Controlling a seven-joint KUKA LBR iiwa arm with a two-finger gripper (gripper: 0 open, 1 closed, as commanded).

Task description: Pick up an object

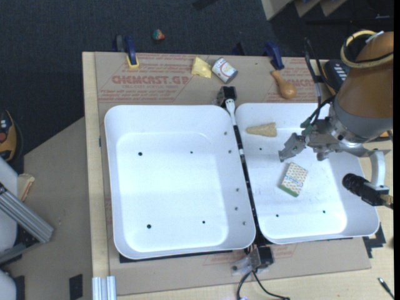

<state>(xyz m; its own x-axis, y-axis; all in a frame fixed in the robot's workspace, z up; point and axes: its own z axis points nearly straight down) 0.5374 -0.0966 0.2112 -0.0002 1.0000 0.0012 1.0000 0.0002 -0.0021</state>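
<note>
Two shallow white bins sit side by side: the left bin (125,167) and the right bin (331,227), which contains two things, one tan wedge-shaped piece (262,129) near its top edge and one small green-and-white patterned box (294,179) near its middle. The grey two-finger gripper (304,146) hangs above the right bin between the two, its fingers spread and holding nothing. On the bench (175,80) beyond the bins lie one yellow chunk (201,68), one small white carton (224,70) and one brown pear-shaped piece (284,85).

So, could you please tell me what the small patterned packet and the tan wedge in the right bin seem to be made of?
Patterned packet: probably printed card or paper wrap, matte; flat faces, crisp edges, green edge. Tan wedge: looks like foam or soft plastic, dull finish; rounded outline, no glints. Both guesses are loose at this resolution. The right bin looks like smooth white plastic.
</note>
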